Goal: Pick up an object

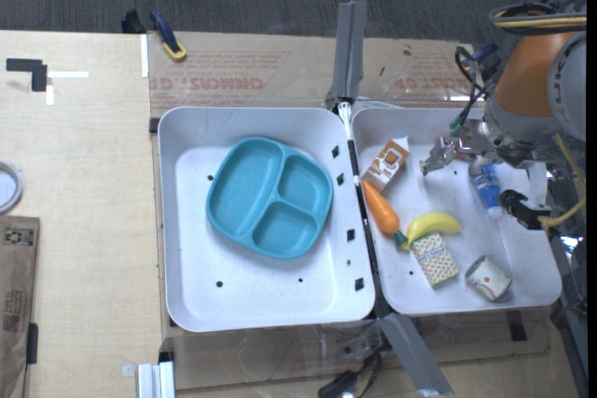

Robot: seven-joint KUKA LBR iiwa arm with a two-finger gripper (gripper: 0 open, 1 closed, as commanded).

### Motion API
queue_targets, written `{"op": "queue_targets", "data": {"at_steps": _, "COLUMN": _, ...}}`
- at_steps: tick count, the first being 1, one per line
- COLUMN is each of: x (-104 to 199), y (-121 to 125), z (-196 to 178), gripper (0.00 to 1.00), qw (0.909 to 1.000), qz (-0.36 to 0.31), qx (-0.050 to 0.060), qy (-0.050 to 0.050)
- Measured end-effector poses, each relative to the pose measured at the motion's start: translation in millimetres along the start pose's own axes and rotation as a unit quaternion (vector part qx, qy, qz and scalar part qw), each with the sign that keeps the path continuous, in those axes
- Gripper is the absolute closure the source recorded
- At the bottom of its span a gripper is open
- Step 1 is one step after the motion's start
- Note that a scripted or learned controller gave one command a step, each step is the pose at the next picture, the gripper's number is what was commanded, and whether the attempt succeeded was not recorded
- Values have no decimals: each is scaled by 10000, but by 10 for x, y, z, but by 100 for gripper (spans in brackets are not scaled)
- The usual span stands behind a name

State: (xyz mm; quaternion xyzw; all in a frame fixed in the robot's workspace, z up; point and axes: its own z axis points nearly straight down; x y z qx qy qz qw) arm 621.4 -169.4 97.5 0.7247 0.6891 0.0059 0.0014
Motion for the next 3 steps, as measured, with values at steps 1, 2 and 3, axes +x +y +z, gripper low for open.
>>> {"op": "queue_targets", "data": {"at_steps": 1, "x": -23, "y": -5, "z": -83, "gripper": 100, "qw": 10000, "qz": 17, "qx": 5, "qy": -22}}
{"op": "queue_targets", "data": {"at_steps": 2, "x": 702, "y": 63, "z": -1159, "gripper": 100, "qw": 9999, "qz": -125, "qx": 49, "qy": -36}}
{"op": "queue_targets", "data": {"at_steps": 3, "x": 698, "y": 60, "z": -1153, "gripper": 0, "qw": 9999, "qz": -123, "qx": 55, "qy": -38}}
